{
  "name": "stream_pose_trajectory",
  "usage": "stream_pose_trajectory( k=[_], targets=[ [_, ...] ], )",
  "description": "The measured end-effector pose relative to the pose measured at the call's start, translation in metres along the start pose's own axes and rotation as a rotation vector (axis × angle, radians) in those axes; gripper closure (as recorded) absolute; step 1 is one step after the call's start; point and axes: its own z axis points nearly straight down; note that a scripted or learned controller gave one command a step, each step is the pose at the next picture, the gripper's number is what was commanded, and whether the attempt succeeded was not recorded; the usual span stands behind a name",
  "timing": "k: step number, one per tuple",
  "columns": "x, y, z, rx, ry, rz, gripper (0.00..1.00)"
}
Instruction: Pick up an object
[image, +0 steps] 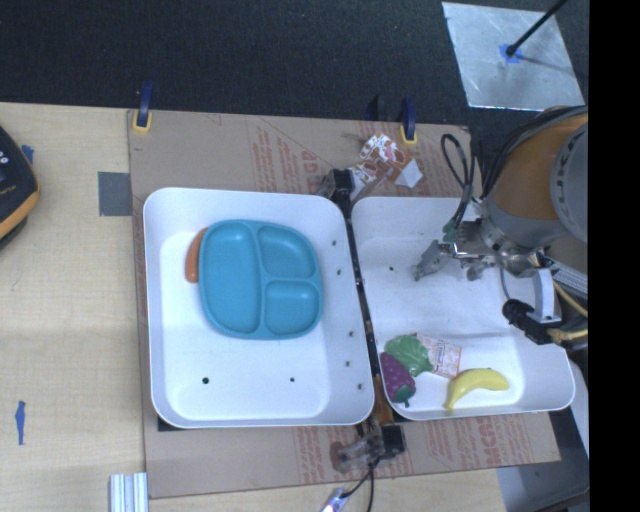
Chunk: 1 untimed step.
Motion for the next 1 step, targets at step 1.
stream_pose_trajectory(
  k=[1],
  targets=[
    [0.0068,0.0509,0.0183,0.002,0.001,0.000,0.00]
  ],
)
